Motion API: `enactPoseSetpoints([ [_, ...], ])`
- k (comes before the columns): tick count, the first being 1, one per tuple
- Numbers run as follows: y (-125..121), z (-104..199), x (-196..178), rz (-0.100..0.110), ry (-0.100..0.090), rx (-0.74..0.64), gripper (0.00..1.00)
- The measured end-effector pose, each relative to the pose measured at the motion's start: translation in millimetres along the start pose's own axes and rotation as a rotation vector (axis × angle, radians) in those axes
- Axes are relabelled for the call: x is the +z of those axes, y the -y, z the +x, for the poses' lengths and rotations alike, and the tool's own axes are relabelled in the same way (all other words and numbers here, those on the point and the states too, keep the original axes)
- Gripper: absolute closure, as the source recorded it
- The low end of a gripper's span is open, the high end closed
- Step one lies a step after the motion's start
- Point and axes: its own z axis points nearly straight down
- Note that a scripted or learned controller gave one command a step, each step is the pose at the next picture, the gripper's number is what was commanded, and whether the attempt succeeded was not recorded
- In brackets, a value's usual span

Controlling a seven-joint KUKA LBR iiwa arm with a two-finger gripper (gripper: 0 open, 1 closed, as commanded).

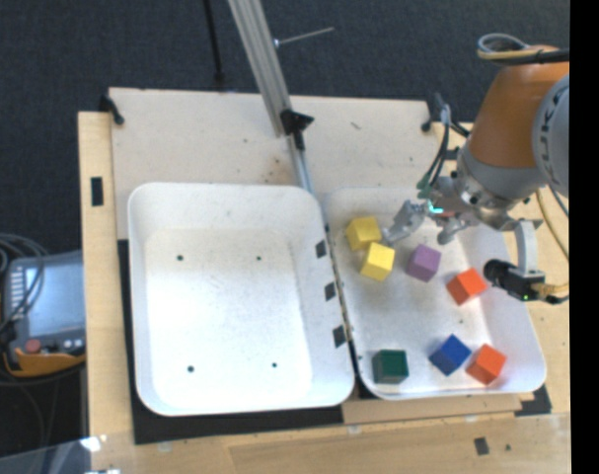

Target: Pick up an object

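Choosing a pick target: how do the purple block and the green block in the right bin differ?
The purple block is pale and sits mid-bin, just below the gripper; the green block is dark and lies at the bin's near edge, far from the gripper. The purple block has a yellow block close on its left; the green block sits apart from its neighbours. Both are small cubes of similar size, resting on the bin floor.

Even, soft light — slight overall blur
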Motion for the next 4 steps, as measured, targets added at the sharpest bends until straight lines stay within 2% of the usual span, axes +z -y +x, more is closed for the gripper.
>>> enactPoseSetpoints([
  [1,-1,0,-3,-0.005,0.0,0.001,0.0],
  [2,7,0,43,0.0,0.003,0.004,0.0],
  [3,8,4,80,-0.018,0.003,0.005,0.0],
  [4,7,3,115,-0.004,0.004,0.009,0.0],
])
